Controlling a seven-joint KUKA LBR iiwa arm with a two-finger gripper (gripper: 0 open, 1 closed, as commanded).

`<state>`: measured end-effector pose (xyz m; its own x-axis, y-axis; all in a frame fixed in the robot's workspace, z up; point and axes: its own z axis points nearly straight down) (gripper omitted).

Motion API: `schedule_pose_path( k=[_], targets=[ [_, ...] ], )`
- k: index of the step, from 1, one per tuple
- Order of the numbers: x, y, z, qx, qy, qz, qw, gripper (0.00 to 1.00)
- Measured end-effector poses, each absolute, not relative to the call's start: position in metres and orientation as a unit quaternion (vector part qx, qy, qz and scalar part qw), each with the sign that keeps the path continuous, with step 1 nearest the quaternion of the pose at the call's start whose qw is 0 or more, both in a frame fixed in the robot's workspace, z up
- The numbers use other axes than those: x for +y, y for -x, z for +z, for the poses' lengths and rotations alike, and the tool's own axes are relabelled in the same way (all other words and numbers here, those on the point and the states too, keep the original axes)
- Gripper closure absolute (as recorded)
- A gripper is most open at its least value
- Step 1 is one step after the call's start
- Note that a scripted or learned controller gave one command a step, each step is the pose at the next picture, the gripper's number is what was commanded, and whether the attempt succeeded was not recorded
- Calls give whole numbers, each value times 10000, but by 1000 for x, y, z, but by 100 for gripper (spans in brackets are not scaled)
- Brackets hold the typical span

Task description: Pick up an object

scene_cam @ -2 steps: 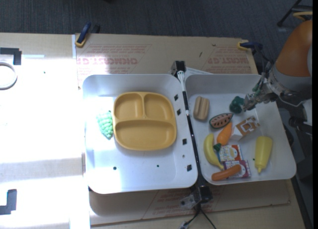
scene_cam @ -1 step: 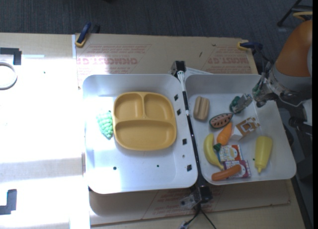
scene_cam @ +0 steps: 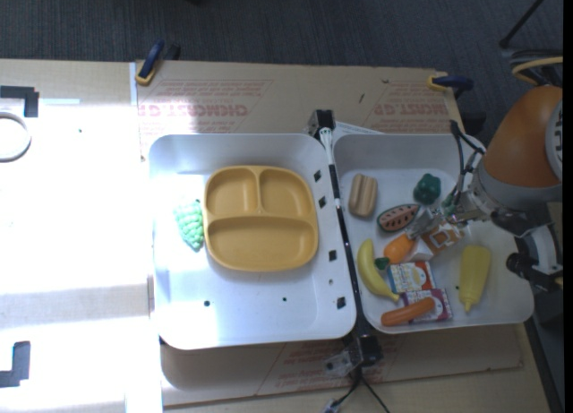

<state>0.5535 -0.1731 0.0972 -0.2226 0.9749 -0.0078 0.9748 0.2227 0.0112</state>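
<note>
Objects: a heap of toy food lies in the right bin [scene_cam: 510,308] — none of it lifted.
Bread roll [scene_cam: 362,195]: upper left of the right bin, lying apart from the rest.
Green piece [scene_cam: 428,188]: upper middle of that bin, dark green, its kind too small to tell.
Brown oval piece [scene_cam: 397,218]: just below and left of the green piece.
Orange piece [scene_cam: 399,248]: near the bin's middle, just below the brown oval piece.
Banana [scene_cam: 371,270]: left of middle, curved, its lower end beside the printed packet [scene_cam: 417,282].
Red-orange sausage shape [scene_cam: 407,313]: at the front edge of the bin, touching the packet.
Yellow corn-like piece [scene_cam: 473,277]: right side of the bin, lying lengthwise, apart from the packet.
Small orange box [scene_cam: 444,237]: just under the arm's tip.
Jaws [scene_cam: 443,220]: low over the middle of the right bin, by the small orange box and the orange piece — whether spread or pressed together I cannot tell.
Arm [scene_cam: 524,147]: grey with an orange band, reaching in from the right over the bin's rim.
Left bin [scene_cam: 179,313]: holds a yellow divided plate [scene_cam: 260,219] with a pale green lump [scene_cam: 189,223] touching its left edge.
Bench [scene_cam: 72,223]: carries both bins side by side on brown cardboard [scene_cam: 215,102].
</note>
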Motion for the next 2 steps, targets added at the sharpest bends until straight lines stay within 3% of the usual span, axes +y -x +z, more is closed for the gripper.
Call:
schedule_pose_path(
  k=[1, 2],
  targets=[
    [-173, -556, 107, 7809, -6245, 39, 107, 100],
    [-173, -556, 107, 7811, -6242, 39, 106, 0]
  ],
)
